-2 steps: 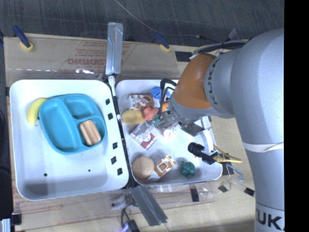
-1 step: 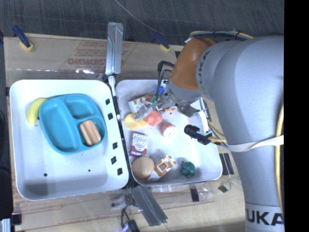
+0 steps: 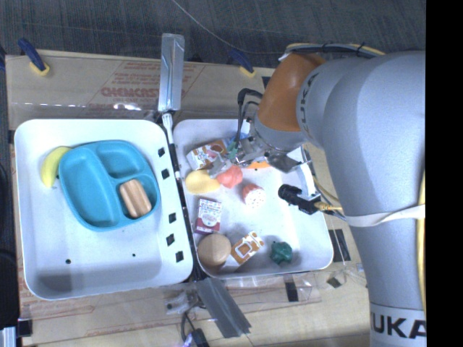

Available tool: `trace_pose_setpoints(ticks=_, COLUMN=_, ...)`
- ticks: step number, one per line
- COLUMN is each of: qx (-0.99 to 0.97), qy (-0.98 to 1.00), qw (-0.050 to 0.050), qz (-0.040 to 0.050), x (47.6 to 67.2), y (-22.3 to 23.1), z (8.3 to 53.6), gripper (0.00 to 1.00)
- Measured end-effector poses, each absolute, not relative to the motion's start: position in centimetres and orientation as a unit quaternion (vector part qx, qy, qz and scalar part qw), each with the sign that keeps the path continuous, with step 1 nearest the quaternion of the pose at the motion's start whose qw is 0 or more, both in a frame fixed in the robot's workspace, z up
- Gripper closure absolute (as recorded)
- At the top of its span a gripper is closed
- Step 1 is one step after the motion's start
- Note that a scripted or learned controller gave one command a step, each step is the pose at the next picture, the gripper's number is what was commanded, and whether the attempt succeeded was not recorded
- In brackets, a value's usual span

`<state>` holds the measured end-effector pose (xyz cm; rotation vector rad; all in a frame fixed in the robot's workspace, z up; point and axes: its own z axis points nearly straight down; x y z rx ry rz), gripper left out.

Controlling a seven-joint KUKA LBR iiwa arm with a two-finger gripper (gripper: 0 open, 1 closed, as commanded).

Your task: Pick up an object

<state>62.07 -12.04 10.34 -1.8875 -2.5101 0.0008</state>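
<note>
My gripper (image 3: 240, 155) is low in the right bin (image 3: 311, 255), near its back wall, with the grey arm and orange band rising behind it. Just under and in front of it lies a pink-salmon toy (image 3: 230, 176). A yellow pear-like fruit (image 3: 200, 183) lies to that toy's left and a printed snack packet (image 3: 204, 155) sits at the gripper's left. A small orange piece (image 3: 259, 165) shows at its right. I see nothing lifted clear of the bin floor.
The right bin also holds a red-and-white ball (image 3: 253, 194), a red carton (image 3: 208, 216), a brown bun (image 3: 214, 251), a small orange-white carton (image 3: 247, 246) and a green broccoli (image 3: 281, 251). The left bin (image 3: 43, 266) holds a blue divided plate (image 3: 94, 186) with a bread roll (image 3: 135, 198), and a banana (image 3: 49, 166).
</note>
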Motion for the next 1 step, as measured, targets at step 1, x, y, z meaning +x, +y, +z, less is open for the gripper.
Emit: trace_pose_setpoints(ticks=1, qx=-0.597, qy=-0.802, qw=-0.002, qz=-0.0030, x=61.23, y=-4.84, z=19.63, gripper=1.00)
